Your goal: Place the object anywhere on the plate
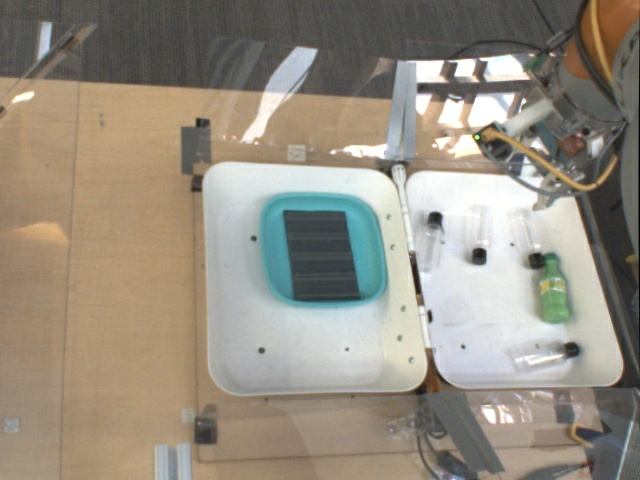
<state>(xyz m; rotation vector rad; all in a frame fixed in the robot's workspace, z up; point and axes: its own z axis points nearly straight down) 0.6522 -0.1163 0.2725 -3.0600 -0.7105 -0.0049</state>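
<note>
The arm (612,28) runs off the top and right edges, leaving just its wrist end in sight. The dark ribbed mat (321,255) covers the middle of the teal plate (273,230). In the right bin (600,373), the clear vials (482,230) all but vanish against the white floor. The label on the green bottle (553,293) is too small to read.

place: robot lab | evidence: 2 white bins (232,353) on wooden bench (100,268), grey-orange arm (608,38), grey carpet (250,8)

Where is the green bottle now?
Camera view: the green bottle lies in the right bin, near its right wall, with a clear vial just below it.
</note>
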